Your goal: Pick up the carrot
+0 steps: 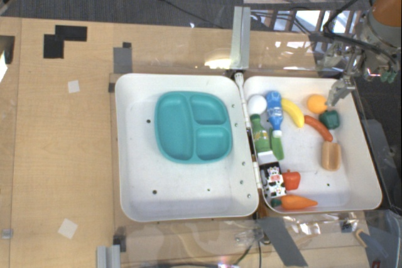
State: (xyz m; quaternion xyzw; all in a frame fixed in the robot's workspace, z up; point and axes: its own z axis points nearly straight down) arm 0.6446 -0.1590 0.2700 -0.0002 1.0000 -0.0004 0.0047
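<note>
The tapered orange plastic carrot (298, 201) lies against the right white bin's (358, 163) near wall, well apart from the pincer (339, 92), whose grip state I cannot tell, so a descent here would likely snag the dark green toy (329, 118) instead

Bright, even overhead light; glare streaks the clear panel (282, 50) behind the bins; edges slightly soft, shadows faint
</note>
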